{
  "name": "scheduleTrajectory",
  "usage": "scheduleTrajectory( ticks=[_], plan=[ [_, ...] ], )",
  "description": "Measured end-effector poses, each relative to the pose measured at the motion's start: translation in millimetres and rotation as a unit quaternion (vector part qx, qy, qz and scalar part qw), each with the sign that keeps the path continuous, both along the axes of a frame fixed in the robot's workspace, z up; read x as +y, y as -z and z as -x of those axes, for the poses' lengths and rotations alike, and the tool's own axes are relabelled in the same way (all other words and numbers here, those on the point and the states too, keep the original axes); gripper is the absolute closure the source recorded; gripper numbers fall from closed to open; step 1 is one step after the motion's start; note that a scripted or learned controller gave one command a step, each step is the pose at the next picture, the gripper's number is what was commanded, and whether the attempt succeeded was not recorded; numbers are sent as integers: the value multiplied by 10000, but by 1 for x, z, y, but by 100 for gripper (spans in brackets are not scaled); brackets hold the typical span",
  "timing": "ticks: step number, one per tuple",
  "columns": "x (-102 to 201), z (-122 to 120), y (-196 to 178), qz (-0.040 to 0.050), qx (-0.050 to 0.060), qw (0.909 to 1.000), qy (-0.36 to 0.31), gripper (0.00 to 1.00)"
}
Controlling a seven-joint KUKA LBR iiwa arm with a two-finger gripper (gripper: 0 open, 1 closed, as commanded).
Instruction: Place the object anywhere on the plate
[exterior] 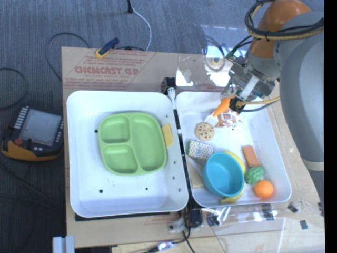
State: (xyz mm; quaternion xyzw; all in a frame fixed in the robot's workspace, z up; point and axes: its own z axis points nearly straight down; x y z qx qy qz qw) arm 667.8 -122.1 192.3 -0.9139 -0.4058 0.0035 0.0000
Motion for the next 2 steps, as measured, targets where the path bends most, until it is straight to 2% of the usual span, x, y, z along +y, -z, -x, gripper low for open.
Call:
scheduleTrajectory(
  ticks=[1, 2],
  plan=[
    [-72, 44, 67, -1, -12, 9974, -725, 100],
    [61, 24, -51, -18, -58, 9847, -1741, 100]
  ],
)
